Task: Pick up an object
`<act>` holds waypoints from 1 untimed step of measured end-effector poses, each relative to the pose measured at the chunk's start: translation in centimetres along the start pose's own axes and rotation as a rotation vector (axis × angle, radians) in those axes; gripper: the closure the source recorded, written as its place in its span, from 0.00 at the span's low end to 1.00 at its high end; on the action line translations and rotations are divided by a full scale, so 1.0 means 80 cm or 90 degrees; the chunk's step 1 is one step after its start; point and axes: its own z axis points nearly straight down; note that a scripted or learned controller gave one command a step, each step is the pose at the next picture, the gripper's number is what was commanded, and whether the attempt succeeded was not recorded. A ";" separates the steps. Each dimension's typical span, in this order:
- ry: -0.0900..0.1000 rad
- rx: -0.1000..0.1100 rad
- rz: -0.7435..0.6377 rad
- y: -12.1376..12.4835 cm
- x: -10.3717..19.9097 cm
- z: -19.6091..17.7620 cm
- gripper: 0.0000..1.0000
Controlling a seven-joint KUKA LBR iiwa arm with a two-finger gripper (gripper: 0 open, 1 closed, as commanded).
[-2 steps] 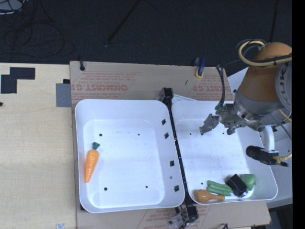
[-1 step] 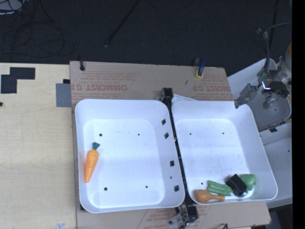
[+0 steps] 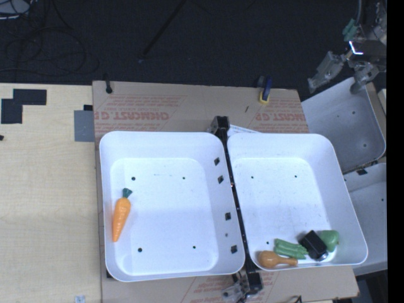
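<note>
The light wooden bench top (image 3: 44, 188) carries a brown cardboard sheet with red printing (image 3: 189, 109), and both lie below and to the view's left of the gripper (image 3: 356, 49), which sits in the view's upper right corner among grey metal hardware. At this distance and against the dark background, it cannot be told whether the jaws are spread or pressed together, and nothing is seen between them. A bare grey metal plate (image 3: 344, 125) lies directly beneath the gripper. The right shallow white plastic bin (image 3: 284, 188) is below the gripper and slightly to its left. The left shallow white plastic bin (image 3: 104, 201) touches it along the centre seam and is farther from the gripper. The candidate objects are all well apart from the gripper. An orange plastic carrot with a green top (image 3: 120, 213) lies alone at the left bin's left wall, the farthest item from the gripper. The other objects cluster in the right bin's near right corner, far below the gripper: a green bean-pod toy (image 3: 289, 249), a black rectangular block (image 3: 314, 244) just beside it, an orange pear-shaped toy (image 3: 274, 259) against the near wall, and a green rounded piece (image 3: 329, 237) touching the block. A small blue and yellow clip (image 3: 266, 90) stands on the cardboard's far edge, left of and slightly below the gripper
</note>
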 end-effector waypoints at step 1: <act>0.000 0.012 0.001 -0.002 -0.003 0.000 1.00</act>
